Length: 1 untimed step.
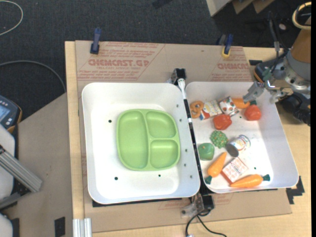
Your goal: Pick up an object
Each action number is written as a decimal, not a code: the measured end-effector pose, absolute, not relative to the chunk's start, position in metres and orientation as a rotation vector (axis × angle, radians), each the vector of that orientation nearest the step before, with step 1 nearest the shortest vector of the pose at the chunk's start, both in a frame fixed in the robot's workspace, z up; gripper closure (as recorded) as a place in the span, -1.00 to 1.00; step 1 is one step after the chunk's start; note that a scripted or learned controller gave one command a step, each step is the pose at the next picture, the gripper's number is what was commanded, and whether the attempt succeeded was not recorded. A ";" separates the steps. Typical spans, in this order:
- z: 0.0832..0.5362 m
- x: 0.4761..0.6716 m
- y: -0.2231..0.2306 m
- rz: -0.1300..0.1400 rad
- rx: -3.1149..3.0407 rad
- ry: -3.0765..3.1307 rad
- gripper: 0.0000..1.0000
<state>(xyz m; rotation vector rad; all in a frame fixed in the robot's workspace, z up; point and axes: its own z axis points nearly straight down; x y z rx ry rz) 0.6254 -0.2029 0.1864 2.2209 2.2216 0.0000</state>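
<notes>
The right bin point(276, 147) holds several toy foods. At its back lie an orange pretzel point(197, 109), a white and red packet point(212, 108), a small orange piece point(240, 102), a red tomato point(253, 112) and a red pepper point(222, 122). Lower down are a broccoli point(219, 138), a small can point(240, 143), a green pepper point(206, 152), two carrots point(216, 164) point(247, 181) and a red and white box point(235, 169). My gripper point(253, 94) hangs at the bin's back right corner, just above the orange piece and the tomato.
A green divided plate point(148, 138) lies in the left bin point(98, 107). Blue clamps point(95, 41) point(227, 46) hold the cardboard base at the back. Cables and dark equipment point(301, 107) sit at the right, beside the arm.
</notes>
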 end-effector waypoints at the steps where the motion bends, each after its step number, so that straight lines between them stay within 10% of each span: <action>1: 0.081 0.517 -0.124 -0.004 2.228 2.229 -1.00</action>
